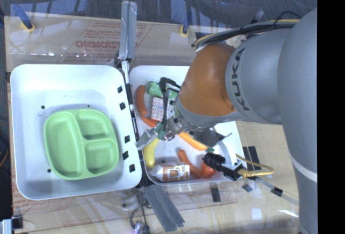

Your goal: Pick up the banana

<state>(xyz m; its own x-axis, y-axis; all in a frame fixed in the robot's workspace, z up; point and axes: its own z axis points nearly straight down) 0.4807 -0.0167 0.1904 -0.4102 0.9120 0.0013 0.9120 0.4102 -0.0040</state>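
So the hand (161, 131) is down in the right bin (229, 136), low over the clutter because the banana (150, 153) lies at that bin's left wall, just below it; can't tell if it's open or gripping anything

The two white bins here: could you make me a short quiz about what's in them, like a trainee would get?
1. True or false: the green three-compartment plastic plate lies in the right white bin.
2. Which is nearest the grey two-finger gripper? A) the green plate B) the yellow banana C) the left white bin's far corner
3. Fill in: the small white bottle with an orange label lies on its ____ at the right bin's near edge.

Key: 1 false, it lies in the left bin. 2 B, the banana lies just below the gripper. 3 side.
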